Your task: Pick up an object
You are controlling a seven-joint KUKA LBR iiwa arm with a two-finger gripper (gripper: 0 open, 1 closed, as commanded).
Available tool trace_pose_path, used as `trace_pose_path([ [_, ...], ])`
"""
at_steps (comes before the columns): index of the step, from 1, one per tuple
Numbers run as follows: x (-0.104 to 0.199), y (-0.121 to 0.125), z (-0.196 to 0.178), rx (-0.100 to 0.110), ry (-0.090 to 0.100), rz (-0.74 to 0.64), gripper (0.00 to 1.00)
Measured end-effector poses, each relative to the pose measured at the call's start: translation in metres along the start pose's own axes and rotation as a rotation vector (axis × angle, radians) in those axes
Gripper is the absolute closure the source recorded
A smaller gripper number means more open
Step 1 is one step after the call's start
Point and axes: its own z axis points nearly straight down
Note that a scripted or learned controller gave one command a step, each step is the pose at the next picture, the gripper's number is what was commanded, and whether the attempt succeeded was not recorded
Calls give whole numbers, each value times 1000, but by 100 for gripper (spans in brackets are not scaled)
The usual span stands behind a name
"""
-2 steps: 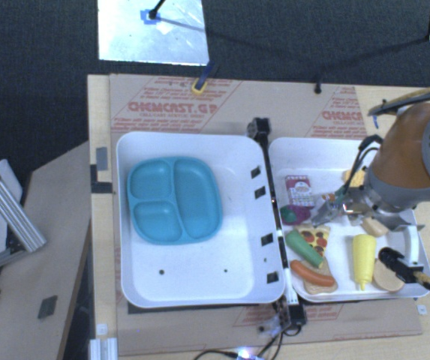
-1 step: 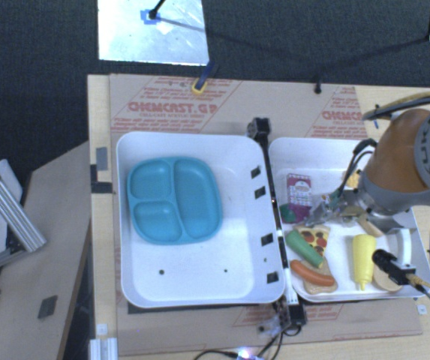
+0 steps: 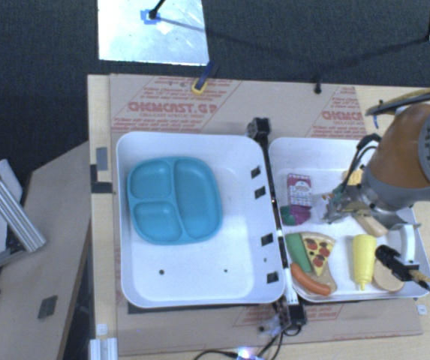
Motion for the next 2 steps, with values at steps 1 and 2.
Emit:
trace_pose_path([
  [1,-11,1,-52,12,0,0,100],
  [2,-16,6,-116,9,-1,-4,100],
])
